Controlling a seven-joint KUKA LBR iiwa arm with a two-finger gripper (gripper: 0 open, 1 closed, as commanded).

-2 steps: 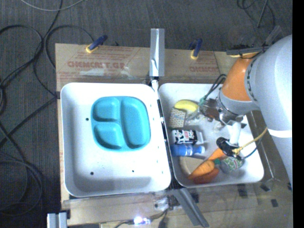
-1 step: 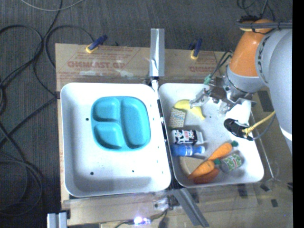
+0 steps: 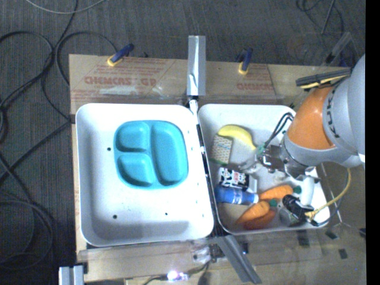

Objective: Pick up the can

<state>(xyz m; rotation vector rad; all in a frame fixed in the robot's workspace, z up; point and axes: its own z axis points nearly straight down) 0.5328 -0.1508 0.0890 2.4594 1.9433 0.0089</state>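
We see the arm [image 3: 332, 120] reaching into the right bin [image 3: 209, 123], gripper [image 3: 261, 159] down among the clutter; how it is set we cannot tell. The can [image 3: 232, 177] lies just left of it, above a blue bottle [image 3: 236, 195] and beside the carrots [image 3: 267, 203]. A blue tray [image 3: 151, 153] sits in the left bin [image 3: 95, 218].
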